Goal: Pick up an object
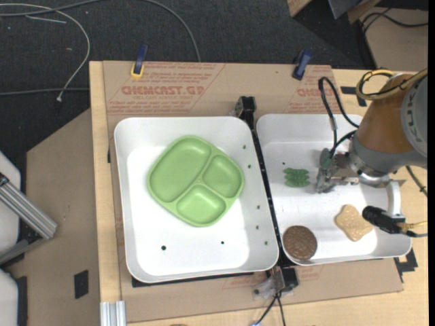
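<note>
In the right bin (299, 133) lie three things: a small green leafy piece (296, 176) near the middle, a tan cracker-like piece (354, 222) at the front right, and a round brown disc (300, 242) at the front edge. My gripper (326, 182) hangs low in this bin, just right of the green piece and apart from it. Nothing shows between its fingers. The arm's grey and orange body covers the bin's right side.
The left bin (136, 216) holds a light green divided plate (196, 180) with three compartments. Cables run from the arm over the right bin's back rim. Blue clamps (140, 58) pin the cardboard sheet at the back.
</note>
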`<state>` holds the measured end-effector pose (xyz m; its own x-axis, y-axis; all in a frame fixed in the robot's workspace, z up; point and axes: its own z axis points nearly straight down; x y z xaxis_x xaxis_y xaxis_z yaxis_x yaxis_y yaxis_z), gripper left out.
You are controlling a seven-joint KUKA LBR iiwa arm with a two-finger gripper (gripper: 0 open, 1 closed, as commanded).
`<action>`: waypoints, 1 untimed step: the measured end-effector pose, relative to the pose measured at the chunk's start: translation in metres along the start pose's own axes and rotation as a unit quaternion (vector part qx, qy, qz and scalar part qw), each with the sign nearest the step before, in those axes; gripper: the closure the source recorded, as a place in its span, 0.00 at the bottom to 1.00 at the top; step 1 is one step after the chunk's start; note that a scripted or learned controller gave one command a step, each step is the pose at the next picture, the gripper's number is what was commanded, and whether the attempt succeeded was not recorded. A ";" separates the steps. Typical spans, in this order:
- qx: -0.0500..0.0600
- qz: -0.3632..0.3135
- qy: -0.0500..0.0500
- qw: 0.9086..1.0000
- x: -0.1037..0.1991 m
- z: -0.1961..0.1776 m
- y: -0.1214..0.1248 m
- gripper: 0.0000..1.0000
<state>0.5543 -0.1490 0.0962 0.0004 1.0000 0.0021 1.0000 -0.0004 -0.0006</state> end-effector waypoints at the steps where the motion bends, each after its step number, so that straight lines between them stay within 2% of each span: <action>1: -0.003 -0.001 -0.001 1.000 0.010 -0.055 0.005 1.00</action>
<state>0.5596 -0.1392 0.1516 -0.0022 1.0000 -0.0009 1.0000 0.0022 0.0053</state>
